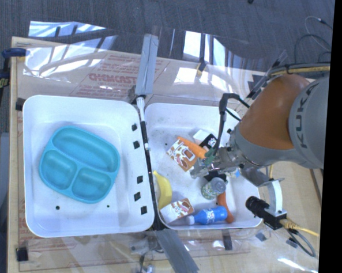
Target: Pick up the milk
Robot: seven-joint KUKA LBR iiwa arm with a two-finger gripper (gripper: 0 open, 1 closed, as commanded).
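Currently the hand point(211, 164) sits low in the right bin point(160, 118), amid tightly packed items; whether its fingers are apart or together cannot be told, since the wrist and cabling hide them.

The milk is judged to be the small carton point(183, 154) with brown-and-white print, lying tilted just left of the hand, its orange end toward the fingers. No item can be seen between the fingers, so no grasp is confirmed.

Hazards from this position:
- A round can point(212, 188) lies just below the hand; a closing motion may catch it instead.
- A second printed carton point(178, 209) near the front wall, beside the blue bottle point(210, 217), could be mistaken for the target.
- The tilted carton may slide toward the yellow item point(163, 188) if pushed from the side.

The left bin point(31, 153) holds a blue tray point(80, 164), well apart from the work.
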